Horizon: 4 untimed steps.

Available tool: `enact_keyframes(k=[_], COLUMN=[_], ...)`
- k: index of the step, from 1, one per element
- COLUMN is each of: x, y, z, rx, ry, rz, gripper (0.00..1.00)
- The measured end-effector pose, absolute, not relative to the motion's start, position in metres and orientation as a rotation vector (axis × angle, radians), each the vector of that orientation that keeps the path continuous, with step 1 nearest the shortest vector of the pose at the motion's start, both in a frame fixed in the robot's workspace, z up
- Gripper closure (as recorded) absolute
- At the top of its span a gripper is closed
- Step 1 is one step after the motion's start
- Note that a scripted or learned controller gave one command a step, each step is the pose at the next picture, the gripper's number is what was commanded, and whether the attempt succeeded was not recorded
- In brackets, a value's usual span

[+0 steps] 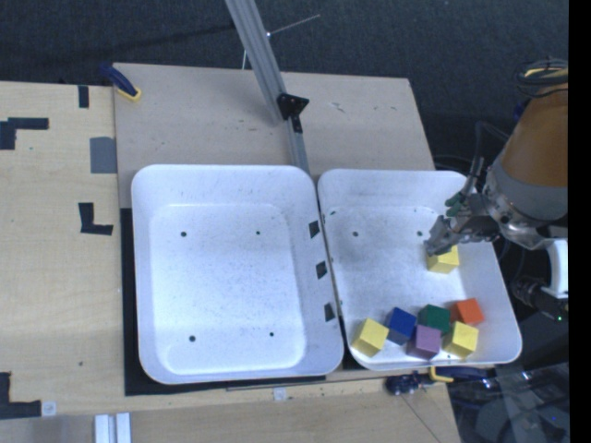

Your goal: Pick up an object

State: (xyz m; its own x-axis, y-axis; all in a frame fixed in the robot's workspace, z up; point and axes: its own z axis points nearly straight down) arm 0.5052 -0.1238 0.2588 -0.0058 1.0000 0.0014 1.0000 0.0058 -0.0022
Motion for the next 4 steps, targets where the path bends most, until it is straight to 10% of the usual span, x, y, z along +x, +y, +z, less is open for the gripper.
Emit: enact_keyframes(k=[4], x=[0.497], y=[0.094], z=[0.252], rx=[-2.211], ry=[-2.228], rz=[0.002], gripper=[1.00])
